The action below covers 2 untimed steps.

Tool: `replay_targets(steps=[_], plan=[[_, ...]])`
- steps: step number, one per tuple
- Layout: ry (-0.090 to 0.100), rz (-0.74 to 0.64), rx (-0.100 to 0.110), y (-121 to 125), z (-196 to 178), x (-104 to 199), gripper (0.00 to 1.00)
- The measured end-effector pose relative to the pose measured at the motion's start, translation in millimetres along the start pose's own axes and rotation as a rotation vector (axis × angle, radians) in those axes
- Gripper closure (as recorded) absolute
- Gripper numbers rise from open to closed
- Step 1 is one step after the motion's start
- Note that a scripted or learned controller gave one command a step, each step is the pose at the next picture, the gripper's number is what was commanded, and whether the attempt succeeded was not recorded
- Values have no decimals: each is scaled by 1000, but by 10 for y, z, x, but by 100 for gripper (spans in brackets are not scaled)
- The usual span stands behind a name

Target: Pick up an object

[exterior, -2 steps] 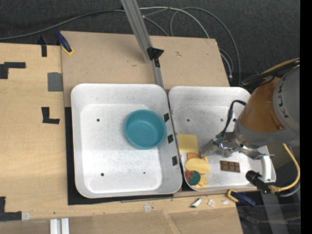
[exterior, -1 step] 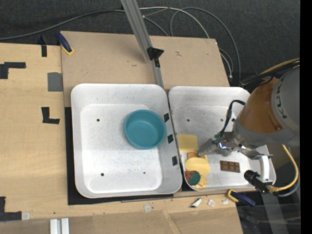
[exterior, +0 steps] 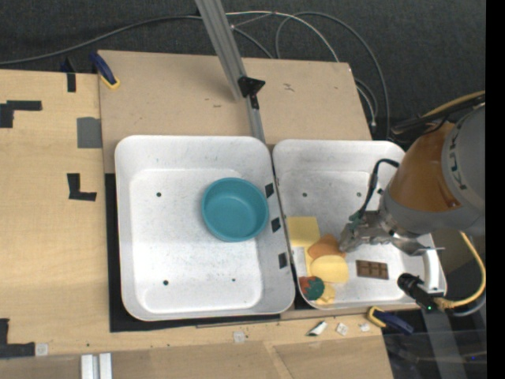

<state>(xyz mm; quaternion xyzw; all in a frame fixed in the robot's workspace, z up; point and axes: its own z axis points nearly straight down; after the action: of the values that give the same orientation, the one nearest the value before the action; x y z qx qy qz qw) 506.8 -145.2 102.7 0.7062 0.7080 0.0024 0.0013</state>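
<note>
In the right bin [exterior: 331, 164] lie a pale yellow square sponge [exterior: 303, 230], an orange rounded piece [exterior: 322, 249], a yellow block [exterior: 331, 270], a small green and red item [exterior: 315, 288] and a brown chocolate-like bar [exterior: 372, 270]. My gripper [exterior: 352, 236] hangs low over the right bin, just right of the orange piece and above the brown bar. The arm's orange band [exterior: 422, 180] rises behind it. A teal bowl [exterior: 233, 209] sits in the left bin [exterior: 158, 212].
A slanted metal pole [exterior: 229, 46] crosses above the bins' dividing edge. Black cables [exterior: 316, 30] run behind the bench. A blue and yellow clamp [exterior: 106, 71] sits at the board's far left corner, another clamp [exterior: 390, 320] by the front right.
</note>
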Motion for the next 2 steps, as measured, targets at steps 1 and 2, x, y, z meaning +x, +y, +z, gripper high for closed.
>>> replay_targets(steps=[1, 2], plan=[[-3, 1, 2, -14, -613, -44, 100], [-2, 0, 2, -37, -1068, 28, 100]])
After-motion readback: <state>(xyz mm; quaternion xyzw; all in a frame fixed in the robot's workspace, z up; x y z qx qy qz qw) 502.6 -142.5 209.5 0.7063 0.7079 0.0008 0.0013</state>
